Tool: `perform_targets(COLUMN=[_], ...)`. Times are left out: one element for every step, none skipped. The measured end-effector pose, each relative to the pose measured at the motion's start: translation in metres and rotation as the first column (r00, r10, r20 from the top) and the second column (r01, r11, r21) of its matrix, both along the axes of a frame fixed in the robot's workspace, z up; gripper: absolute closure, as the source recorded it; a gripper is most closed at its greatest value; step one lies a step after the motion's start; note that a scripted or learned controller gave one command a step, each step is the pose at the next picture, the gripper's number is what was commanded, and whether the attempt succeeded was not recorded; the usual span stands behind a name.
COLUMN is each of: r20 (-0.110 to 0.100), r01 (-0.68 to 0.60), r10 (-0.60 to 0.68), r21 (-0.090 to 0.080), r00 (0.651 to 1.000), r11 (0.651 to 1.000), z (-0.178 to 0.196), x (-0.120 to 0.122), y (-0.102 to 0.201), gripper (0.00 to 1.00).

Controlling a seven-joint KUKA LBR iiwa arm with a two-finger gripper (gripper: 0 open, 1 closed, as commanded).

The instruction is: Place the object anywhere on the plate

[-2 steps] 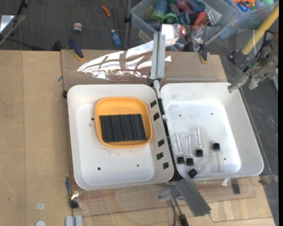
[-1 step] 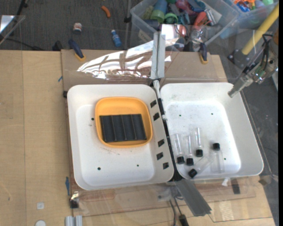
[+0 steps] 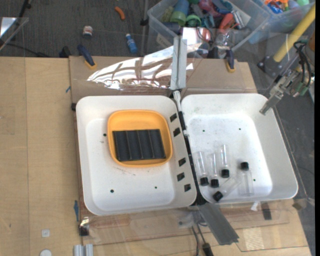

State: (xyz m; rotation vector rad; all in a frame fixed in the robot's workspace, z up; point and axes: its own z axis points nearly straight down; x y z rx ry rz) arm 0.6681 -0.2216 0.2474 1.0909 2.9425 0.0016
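An orange square plate [image 3: 116, 122] sits in the left white bin [image 3: 130, 197], toward its back. A black ridged rectangular object [image 3: 139, 145] lies flat on the plate, filling most of its floor. My gripper [image 3: 267, 106] hangs at the back right corner of the right bin [image 3: 225, 112], far from the plate, pointing down and to the left. I see nothing held in it. The arm reaches in from the upper right.
Several clear vials with black caps [image 3: 222, 167] lie at the front of the right bin. A ridge with black clips [image 3: 179, 145] divides the bins. A shiny upright panel [image 3: 178, 62] stands behind them, with a clear box of toys [image 3: 210, 15] farther back.
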Motion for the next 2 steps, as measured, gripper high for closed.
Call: perform_targets(r20=[0.001,0.002], r01=[-0.110,-0.448], r10=[0.110,0.448], r21=[-0.001,-0.002], r00=[0.994,0.894], r11=[0.994,0.894], z=[0.0031,0.0029], x=[-0.0067,-0.0066], y=[0.0019,-0.0004], gripper=[0.00,0.00])
